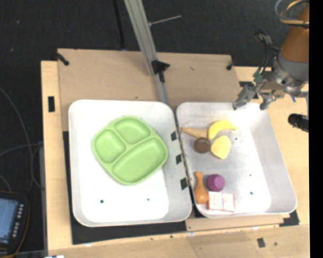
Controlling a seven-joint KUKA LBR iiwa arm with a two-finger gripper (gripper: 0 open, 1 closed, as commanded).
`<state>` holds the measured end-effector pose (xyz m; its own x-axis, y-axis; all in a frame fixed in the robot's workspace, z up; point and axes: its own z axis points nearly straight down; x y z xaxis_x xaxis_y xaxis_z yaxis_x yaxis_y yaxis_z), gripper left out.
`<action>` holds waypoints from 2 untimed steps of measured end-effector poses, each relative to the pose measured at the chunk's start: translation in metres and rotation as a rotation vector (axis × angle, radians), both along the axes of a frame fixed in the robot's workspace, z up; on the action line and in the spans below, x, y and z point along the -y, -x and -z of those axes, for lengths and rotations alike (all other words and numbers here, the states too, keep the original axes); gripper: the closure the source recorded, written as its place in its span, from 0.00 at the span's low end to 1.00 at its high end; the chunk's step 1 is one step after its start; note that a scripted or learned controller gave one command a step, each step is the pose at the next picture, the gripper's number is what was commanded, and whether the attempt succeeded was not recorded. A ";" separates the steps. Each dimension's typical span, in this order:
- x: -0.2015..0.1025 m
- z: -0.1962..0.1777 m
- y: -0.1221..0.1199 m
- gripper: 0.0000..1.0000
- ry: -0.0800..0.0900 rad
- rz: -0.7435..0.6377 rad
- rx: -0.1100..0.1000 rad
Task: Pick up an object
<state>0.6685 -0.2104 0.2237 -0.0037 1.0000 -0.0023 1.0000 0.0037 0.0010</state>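
- The gripper [253, 98] hovers at the upper right corner of the right bin [269, 160], its jaws spread and pinching nothing.
- No object is lifted yet; the candidates all lie in the right bin, down and to the left of the gripper.
- The nearest are the two yellow pieces [221, 138], which touch each other just right of the ice cream cone [196, 137] near the bin's upper left.
- In my judgement the step goes best by choosing a thing with free space on both sides. The purple ball [216, 183] is crowded by the orange carrot [200, 188] and the pink-and-white box [221, 201], so it is a poorer pick.
- The upper yellow piece has bare floor on its right; the jaws should straddle it there and come straight down, keeping off the bin wall.
- Count in the right bin: two yellow pieces, one cone, one purple ball, one carrot, one box.
- Left of that bin sits a second bin [86, 198] with one green divided plate [130, 150] of three compartments.
- Both bins rest on the table [204, 71].
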 end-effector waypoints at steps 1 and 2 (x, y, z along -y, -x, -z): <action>0.000 0.000 0.000 0.00 0.001 -0.001 -0.001; 0.005 0.043 -0.003 0.00 0.000 0.000 -0.003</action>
